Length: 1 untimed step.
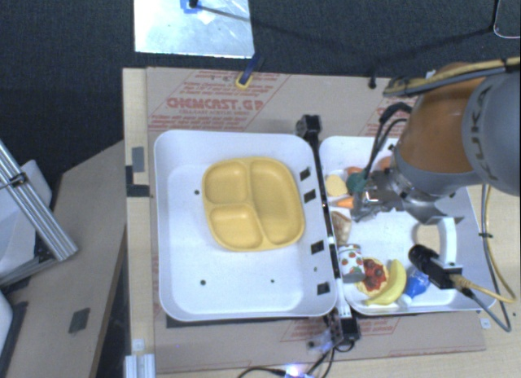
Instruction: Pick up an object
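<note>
Gripper (365, 202), grip state unreadable, sits over right white bin's (464, 299) left edge, orange carrot-like piece (344, 202) just leftward.

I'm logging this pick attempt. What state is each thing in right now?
yellow tray: upright, lying in the left bin.
banana: lying in the right bin, near corner.
gripper: lowered into right bin among the items.

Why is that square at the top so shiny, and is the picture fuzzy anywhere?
In the camera view, the silver sheet catches bright glare; the small toys by the banana look soft and blurry; the yellow tray is evenly lit and clear.
</note>
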{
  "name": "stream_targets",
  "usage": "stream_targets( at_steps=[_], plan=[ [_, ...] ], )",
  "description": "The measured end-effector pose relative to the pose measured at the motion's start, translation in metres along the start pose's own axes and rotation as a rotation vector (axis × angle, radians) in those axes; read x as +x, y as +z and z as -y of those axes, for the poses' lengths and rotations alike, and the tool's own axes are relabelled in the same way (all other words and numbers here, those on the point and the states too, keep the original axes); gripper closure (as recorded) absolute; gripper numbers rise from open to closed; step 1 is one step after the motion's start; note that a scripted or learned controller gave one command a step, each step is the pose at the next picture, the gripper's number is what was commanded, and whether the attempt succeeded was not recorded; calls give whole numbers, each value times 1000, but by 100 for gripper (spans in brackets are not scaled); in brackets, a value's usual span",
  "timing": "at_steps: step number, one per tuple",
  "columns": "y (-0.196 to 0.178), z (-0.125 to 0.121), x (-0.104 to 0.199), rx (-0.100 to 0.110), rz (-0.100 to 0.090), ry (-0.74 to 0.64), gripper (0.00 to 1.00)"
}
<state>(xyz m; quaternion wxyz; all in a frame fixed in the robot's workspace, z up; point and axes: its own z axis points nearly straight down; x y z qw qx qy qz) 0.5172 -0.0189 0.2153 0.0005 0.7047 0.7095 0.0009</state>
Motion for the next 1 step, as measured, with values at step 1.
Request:
stream_targets(
  at_steps=[1],
  plan=[
    [-19,-1,-6,-1,0,1,100]
  ],
)
